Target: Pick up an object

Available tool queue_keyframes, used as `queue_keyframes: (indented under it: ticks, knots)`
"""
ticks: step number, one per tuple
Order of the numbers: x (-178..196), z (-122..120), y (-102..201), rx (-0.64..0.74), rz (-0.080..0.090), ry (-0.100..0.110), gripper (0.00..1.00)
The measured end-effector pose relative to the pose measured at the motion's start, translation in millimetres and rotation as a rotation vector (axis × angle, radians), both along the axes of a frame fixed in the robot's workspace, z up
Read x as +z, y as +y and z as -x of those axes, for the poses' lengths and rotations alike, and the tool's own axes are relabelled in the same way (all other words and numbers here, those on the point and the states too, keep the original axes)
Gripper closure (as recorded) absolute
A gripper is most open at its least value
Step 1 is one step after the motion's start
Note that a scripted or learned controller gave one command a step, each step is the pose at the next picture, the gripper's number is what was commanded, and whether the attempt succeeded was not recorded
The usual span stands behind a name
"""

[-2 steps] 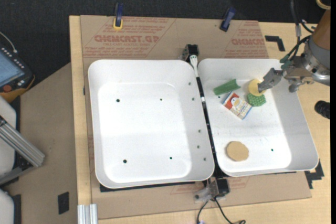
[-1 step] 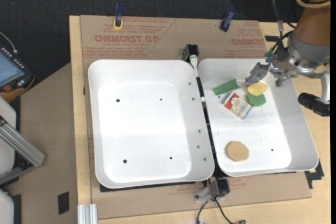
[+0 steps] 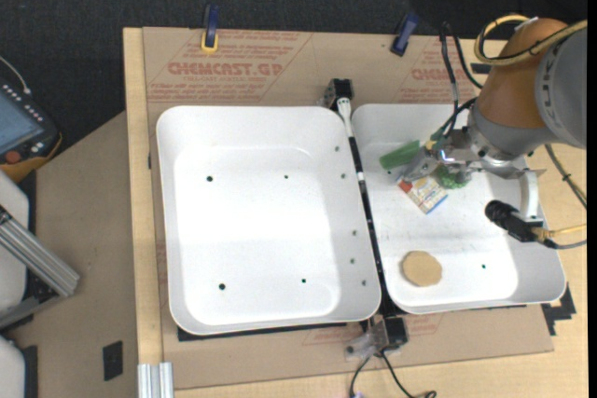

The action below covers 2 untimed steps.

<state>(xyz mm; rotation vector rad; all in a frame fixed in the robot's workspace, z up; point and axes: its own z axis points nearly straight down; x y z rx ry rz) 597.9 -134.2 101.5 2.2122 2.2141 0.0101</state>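
The arm [image 3: 522, 98] reaches low into the right bin [image 3: 522, 280], its jaws [image 3: 446, 161] over a green object [image 3: 401, 155] and small box [image 3: 424, 194]; their opening cannot be told. A tan disc [image 3: 422, 269] lies nearer the bin's front.

My arm [image 3: 550, 79] reaches in from the right, the grey link and orange band [image 3: 513, 75] bent downward over the right-hand bin. My wrist points down and leftward, with my gripper [image 3: 438, 165] low, close to the bin floor, near its upper middle.
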Motion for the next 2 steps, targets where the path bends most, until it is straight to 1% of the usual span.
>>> queue_keyframes:
  ticks: [1, 2]
  knots:
    - [10, 48, -22, -0.005, -0.004, 0.016, 0.00]
    - [131, 95, -43, -0.004, 0.002, 0.001, 0.00]
